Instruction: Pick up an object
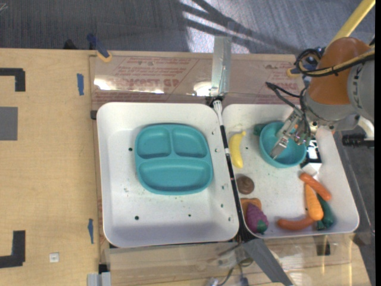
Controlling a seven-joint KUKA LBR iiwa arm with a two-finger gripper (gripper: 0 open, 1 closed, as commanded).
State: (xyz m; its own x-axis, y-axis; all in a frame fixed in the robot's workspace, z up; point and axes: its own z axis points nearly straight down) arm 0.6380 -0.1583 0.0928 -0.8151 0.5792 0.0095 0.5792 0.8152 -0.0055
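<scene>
Teal bowl (283,145) in the right bin (345,183) sits under the tool (290,137), whose open fingers straddle its rim, so nothing is lifted yet and the grasp remains undone.

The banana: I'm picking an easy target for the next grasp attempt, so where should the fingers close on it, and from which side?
Grip the banana across its narrow middle, coming straight down from above. It lies flat and lengthwise beside the right bin's left wall, so fingers closing across its width should fit, though the wall side looks tight.
</scene>
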